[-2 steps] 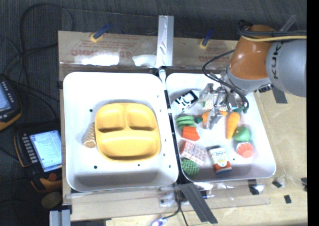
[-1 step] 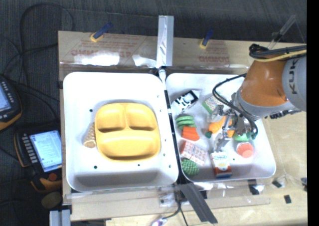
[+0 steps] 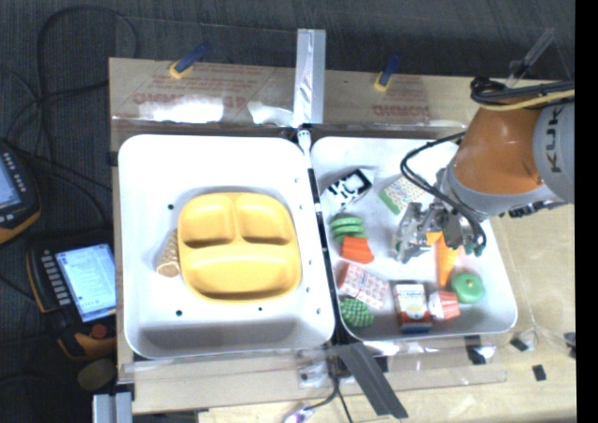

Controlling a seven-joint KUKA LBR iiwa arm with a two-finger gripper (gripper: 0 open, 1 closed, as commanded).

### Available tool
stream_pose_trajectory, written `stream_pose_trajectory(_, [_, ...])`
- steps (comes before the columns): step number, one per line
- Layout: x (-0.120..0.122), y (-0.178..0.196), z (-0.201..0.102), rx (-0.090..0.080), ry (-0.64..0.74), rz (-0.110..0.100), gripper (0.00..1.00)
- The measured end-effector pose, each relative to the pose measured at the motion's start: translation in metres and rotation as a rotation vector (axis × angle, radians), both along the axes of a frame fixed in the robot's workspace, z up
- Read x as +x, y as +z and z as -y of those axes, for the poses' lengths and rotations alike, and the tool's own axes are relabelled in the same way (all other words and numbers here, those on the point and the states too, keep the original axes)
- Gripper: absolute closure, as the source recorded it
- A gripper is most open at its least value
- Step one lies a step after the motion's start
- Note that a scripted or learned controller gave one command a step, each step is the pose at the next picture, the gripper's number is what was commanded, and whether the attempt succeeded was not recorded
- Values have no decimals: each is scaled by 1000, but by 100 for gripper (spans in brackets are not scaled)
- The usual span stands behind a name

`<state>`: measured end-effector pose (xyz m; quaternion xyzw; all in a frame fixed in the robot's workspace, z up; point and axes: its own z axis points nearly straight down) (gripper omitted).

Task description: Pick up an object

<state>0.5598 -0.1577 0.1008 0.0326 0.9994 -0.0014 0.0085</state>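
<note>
My gripper (image 3: 411,242) hangs low over the middle of the right bin (image 3: 495,318), pointing down under the orange-banded wrist. An orange carrot-like piece (image 3: 443,260) lies just right of it, with a green round toy (image 3: 466,287) below that. Left of the gripper sit a green and orange vegetable toy (image 3: 352,236) and a black-and-white item (image 3: 348,188). A patterned card (image 3: 402,193) lies above the gripper. A red-checked packet (image 3: 363,285), a small red box (image 3: 412,304) and a green piece (image 3: 357,314) lie along the bin's front. I see nothing between the fingers.
The left bin (image 3: 140,225) holds a yellow divided tray (image 3: 239,244) with a tan cone-shaped object (image 3: 168,255) at its left edge. A raised divider (image 3: 318,225) separates the bins. Handheld devices (image 3: 75,281) and cables lie on the floor at far left.
</note>
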Motion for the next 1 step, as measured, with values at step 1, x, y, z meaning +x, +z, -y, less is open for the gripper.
stream_pose_trajectory(1, [0, 0, 0, 0, 0, 0, 0])
